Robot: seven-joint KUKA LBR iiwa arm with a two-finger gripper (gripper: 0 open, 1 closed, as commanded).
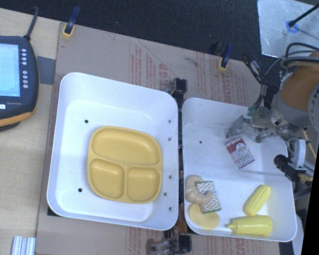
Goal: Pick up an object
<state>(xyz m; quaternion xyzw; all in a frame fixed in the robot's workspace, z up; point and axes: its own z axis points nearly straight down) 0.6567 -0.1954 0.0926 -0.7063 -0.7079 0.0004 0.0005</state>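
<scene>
Left bin (67, 138) holding yellow tray (124, 164), right bin (209, 117) toys, end effector (255, 126) state unclear

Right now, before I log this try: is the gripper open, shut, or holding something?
Gripper: cannot be told; it sits low at the right bin's far end, above the small red-and-white packet.

Left white bin (69, 139): yellow three-compartment plastic tray (124, 164) fills the centre; bare floor along the rim. Right white bin (209, 117): near end crowded with yellow corn cob (258, 199), yellow squeeze bottle (251, 225), small packet (209, 197); red-and-white packet (239, 152) mid-floor; far-left corner bare.
</scene>
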